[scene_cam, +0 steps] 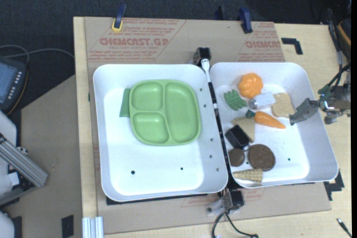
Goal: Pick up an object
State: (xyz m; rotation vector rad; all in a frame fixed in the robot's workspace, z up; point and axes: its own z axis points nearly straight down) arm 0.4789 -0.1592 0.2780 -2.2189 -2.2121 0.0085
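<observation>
Green divided plate (165, 112); white bins, L (111, 175) & R (312, 159); orange pumpkin (250, 85); orange carrot (269, 120); brown cookie (261, 156); black block (239, 136); tan cone (248, 176).

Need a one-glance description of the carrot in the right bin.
Look in the right bin, the one crowded with toy food. Just below the round orange pumpkin lies the carrot: a long, tapered orange piece on its side, the only slim orange shape there.

White bins (111, 136) smooth glossy plastic; green tray (165, 111) matt plastic (faint sheen); bench top (184, 42) printed cardboard-like sheet.
</observation>
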